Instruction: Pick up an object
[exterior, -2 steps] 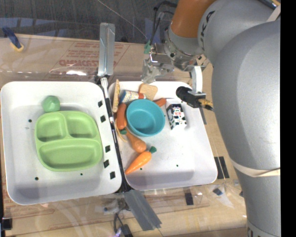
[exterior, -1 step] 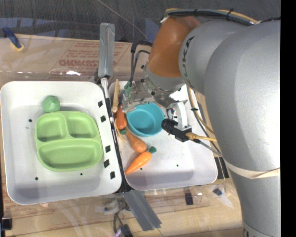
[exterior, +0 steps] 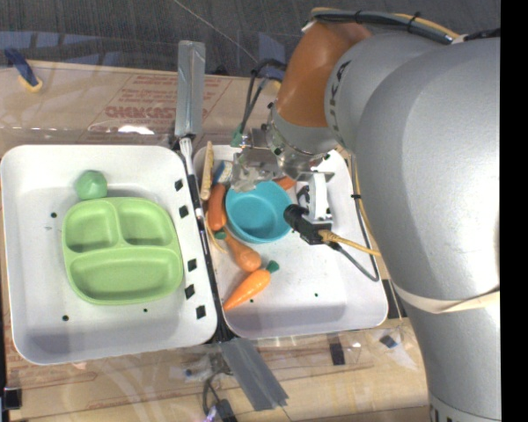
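Grey arm (exterior: 422,148) hogs the right side, reaching down into the right bin (exterior: 334,297). Left bin (exterior: 26,262) has a green divided plate (exterior: 121,249) with a little green ball (exterior: 91,184) by its top corner. Right bin's got a blue bowl (exterior: 257,214) just under the gripper (exterior: 255,167), carrots (exterior: 246,287) beside it. Can't tell how wide the gripper's open or if it's got anything.

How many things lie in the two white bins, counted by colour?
Green: 2, the divided plate and the small ball
Blue: 1, the bowl
Orange: 3 carrots
Total: 6 that I can make out; the arm hides part of the right bin.
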Motion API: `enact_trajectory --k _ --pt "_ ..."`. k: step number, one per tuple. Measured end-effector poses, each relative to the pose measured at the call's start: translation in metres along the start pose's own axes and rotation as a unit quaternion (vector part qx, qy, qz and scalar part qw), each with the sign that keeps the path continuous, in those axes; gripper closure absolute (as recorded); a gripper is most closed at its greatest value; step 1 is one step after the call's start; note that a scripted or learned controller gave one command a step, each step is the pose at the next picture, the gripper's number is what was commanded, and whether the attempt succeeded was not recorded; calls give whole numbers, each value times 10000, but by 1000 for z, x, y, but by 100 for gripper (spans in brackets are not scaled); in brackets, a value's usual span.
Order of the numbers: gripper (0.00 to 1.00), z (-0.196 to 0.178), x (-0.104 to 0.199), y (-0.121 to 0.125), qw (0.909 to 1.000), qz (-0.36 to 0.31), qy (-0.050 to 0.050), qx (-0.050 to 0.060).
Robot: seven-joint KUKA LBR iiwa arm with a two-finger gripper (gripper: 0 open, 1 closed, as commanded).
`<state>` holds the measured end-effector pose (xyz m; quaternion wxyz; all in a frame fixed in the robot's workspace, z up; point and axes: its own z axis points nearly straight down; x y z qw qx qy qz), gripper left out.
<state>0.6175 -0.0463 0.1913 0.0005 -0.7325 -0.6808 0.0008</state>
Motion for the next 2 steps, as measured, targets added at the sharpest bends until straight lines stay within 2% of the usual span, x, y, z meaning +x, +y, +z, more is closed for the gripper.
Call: enact_trajectory --k 1,2 --pt "100 0 -50 -79 9970 -770 1 9" --pt "0 0 -49 -78 9970 -776 5 10"
